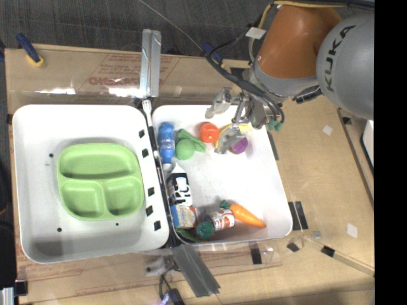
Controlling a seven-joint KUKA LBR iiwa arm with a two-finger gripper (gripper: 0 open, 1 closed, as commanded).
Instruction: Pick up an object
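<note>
Nearest, along the right bin's point(280, 189) front wall, lie a carrot point(247, 216), a small bottle point(219, 222) and a carton point(180, 199). The bin's middle floor is bare. Farther back sit a blue bottle point(166, 140), green fruit point(186, 148), a tomato point(208, 132) and a purple piece point(239, 145). The gripper point(238, 121) hangs over the back edge, fingers spread, holding nothing. The left bin point(25, 170) holds a green tray point(100, 180).

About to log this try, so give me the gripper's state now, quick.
Gripper: low in the right bin, just above the purple ball and beside the orange ball; open or shut cannot be told, and no hold is visible.
</note>
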